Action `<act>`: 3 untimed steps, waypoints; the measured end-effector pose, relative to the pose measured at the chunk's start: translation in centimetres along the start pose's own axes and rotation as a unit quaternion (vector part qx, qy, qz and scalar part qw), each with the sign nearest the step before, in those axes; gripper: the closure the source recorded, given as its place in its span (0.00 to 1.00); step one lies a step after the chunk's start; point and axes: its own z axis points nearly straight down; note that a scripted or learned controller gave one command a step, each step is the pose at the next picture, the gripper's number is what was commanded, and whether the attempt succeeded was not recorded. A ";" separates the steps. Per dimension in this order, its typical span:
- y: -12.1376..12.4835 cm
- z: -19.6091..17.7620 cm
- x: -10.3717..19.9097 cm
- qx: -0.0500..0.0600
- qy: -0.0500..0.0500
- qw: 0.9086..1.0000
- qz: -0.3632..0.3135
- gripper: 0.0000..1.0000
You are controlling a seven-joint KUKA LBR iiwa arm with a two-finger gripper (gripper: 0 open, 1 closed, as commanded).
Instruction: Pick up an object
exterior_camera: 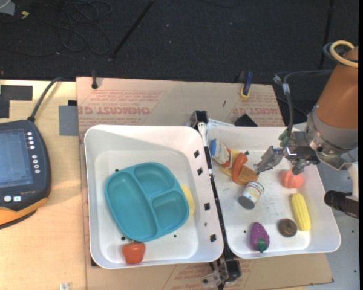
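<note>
Nothing held yet: gripper (272, 157) hangs open over the right bin (327, 237), just above the can (251, 194) and carrot (242, 169); I'd judge next is descend and close.

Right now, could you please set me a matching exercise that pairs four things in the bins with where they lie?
Things:
1. teal tray
2. corn
3. can
4. red pepper

Places:
A. right bin, near its right wall
B. left bin, front edge, just below the tray
C. middle of the left bin
D. middle of the right bin, lying on its side

Pairs: 1-C, 2-A, 3-D, 4-B
</note>
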 end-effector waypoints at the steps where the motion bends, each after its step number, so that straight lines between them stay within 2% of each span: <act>1: 1.7 11.1 -5.6 0.004 0.000 1.000 0.002 0.00; 2: 7.8 20.0 -7.2 -0.002 0.002 1.000 -0.001 0.00; 3: 4.1 19.4 -2.4 -0.006 -0.001 1.000 0.000 0.00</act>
